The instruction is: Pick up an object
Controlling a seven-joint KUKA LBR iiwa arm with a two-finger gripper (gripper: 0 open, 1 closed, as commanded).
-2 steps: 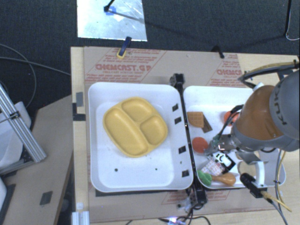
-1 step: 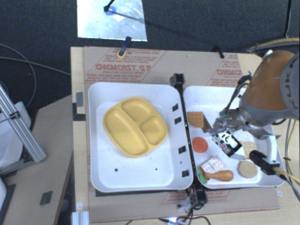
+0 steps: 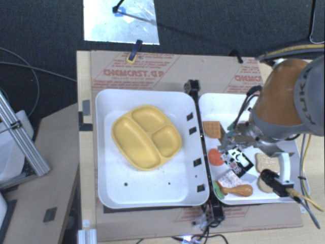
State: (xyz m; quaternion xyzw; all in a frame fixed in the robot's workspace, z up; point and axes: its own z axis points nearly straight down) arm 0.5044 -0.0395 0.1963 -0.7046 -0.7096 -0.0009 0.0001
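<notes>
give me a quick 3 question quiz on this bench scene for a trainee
1. True or false: the yellow divided plate lies in the left bin.
2. Which bin is the claw over? A) left B) right
3. Fill in: the toy waffle lies near the right bin's ____ wall, the one beside the other bin.

Key: 1 true; 2 B; 3 left. The toy drumstick lies near that bin's front edge.

yellow tray (image 3: 146,137), white bins (image 3: 118,187) – orange waffle (image 3: 213,129), red tomato (image 3: 216,158)
</notes>
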